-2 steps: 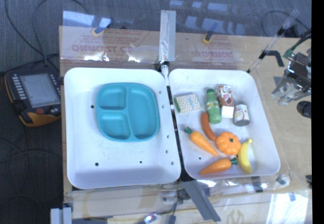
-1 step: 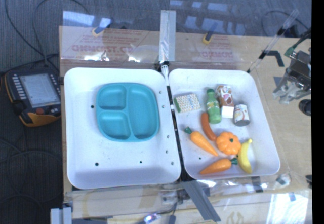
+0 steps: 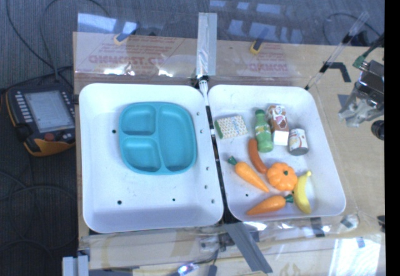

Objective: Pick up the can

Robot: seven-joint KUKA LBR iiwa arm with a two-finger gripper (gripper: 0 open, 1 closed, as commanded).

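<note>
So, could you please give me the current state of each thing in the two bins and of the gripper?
can: on its side in the right bin, not held
green bottle: lying flat
banana: lying by the pumpkin
two carrots: lying flat
blue divided plate: flat in the left bin
gripper: outside the bins, to their right

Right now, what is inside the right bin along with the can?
The right bin holds the can, a green bottle, two carrots, a pumpkin, a banana. Anything beneath them is hidden.
</note>
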